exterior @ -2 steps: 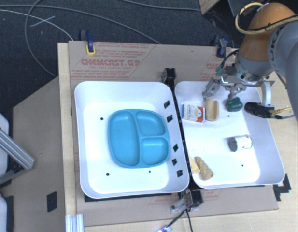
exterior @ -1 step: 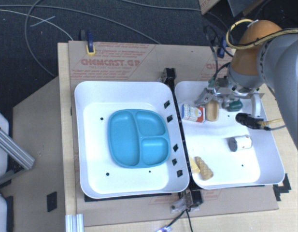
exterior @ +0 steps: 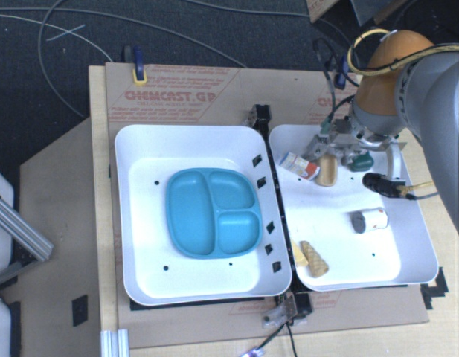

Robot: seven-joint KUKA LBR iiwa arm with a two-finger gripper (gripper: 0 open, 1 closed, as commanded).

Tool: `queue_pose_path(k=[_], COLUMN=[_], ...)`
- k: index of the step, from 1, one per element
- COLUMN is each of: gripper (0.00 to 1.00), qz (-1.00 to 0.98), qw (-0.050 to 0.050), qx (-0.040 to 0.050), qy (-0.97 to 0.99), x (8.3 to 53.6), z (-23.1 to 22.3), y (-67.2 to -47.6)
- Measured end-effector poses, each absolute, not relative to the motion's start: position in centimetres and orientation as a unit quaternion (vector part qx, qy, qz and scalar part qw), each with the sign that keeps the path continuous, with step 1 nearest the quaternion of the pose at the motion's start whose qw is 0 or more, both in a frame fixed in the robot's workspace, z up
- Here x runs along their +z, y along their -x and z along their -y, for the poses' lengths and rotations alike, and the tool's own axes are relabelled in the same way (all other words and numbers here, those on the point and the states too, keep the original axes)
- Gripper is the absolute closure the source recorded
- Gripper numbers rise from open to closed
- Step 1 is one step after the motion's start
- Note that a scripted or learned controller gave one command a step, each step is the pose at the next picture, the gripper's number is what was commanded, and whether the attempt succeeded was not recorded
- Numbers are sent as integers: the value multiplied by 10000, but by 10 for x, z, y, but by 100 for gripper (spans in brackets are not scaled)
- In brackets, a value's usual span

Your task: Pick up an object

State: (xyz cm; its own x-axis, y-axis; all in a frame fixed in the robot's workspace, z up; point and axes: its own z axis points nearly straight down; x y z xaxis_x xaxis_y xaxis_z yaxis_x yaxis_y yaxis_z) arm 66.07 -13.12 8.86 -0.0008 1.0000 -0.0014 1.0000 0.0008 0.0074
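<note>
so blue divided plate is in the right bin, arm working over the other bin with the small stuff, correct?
Not quite. The blue divided plate lies in the left bin, not the right one. The rest holds: the camera view shows the arm's end effector over the right bin, among the small items there.
</note>
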Motion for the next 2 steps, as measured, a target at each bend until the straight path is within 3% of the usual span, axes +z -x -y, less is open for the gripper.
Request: queue_pose_path(k=[1,2], gripper=[100,100], qz=[-7074,-7069], qw=[11,18], qx=[11,13], qy=[-7068,-7073], x=[97,143], z=[131,135], y=[-660,-658])
